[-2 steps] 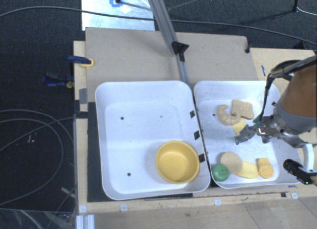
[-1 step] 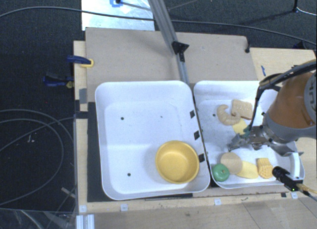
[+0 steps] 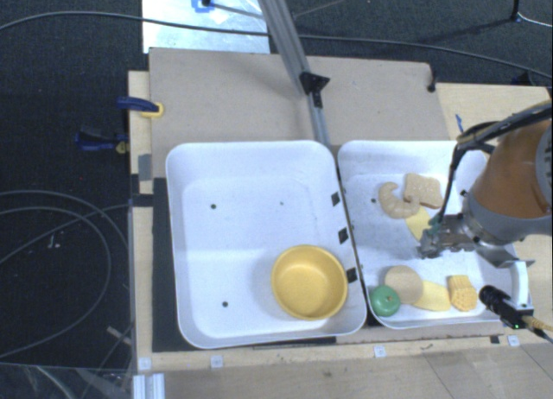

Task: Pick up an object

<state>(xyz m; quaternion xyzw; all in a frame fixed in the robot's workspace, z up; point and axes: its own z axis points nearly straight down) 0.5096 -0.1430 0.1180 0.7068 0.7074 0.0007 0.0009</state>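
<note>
Yellow bowl (image 3: 309,281), left bin (image 3: 199,216)

Arm (image 3: 518,186) running off right picture edge, upper links cut away. Gripper (image 3: 432,243) blurring into dark lump over right bin (image 3: 363,173); opening too small to read. Yellow piece (image 3: 418,223) beside gripper lying partly hidden under it, shape unclear. Arm covering right bin's far-right wall. Worktop (image 3: 363,86) front edge getting cut by bottom picture edge, below right bin.
</note>
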